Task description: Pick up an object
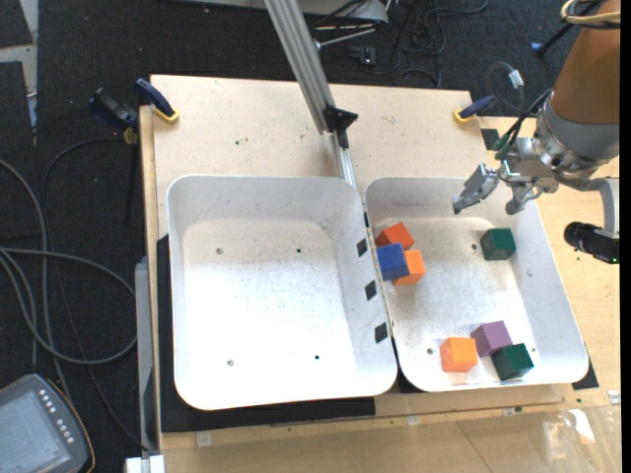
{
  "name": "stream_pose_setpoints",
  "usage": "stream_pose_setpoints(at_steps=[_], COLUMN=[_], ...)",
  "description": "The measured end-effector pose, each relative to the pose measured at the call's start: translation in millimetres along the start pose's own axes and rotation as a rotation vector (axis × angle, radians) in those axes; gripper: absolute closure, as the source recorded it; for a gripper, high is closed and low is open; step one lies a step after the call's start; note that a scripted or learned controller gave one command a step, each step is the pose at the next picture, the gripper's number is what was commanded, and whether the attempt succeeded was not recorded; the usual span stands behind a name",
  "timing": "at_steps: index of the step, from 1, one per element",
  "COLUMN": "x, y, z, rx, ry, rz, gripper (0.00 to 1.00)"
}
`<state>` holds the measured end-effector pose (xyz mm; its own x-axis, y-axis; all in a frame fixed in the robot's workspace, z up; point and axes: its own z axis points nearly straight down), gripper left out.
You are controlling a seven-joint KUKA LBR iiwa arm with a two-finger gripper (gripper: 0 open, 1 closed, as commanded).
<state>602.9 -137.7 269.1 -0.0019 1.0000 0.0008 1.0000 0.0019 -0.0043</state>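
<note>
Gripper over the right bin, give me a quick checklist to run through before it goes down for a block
1. Gripper free of any load: ok, nothing sits between its spread fingers.
2. Fingers open enough to take a block: ok, they stand apart.
3. A target close by: ok, the lone dark green block lies just below the gripper in the right bin.
4. Space around that target: ok, it stands apart from the other blocks and the bin wall.
5. Gripper lined up over it: not ok, it hangs above the bin's far edge, beyond the block.
6. Blue block as an alternative: not ok, orange blocks press against it.
</note>
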Motion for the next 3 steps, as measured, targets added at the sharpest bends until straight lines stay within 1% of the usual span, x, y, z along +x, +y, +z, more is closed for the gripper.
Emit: stream_pose_setpoints(at_steps=[1, 2, 3], x=[-0.1, -9.8, -15.9], y=[0.7, 0.9, -8.1], z=[-2.4, 54.7, 110.4], rx=[-0.004, 0.001, 0.002], ry=[-0.001, -0.001, 0.000], rz=[0.000, 0.004, 0.004], gripper=[0.00, 0.00, 0.00])
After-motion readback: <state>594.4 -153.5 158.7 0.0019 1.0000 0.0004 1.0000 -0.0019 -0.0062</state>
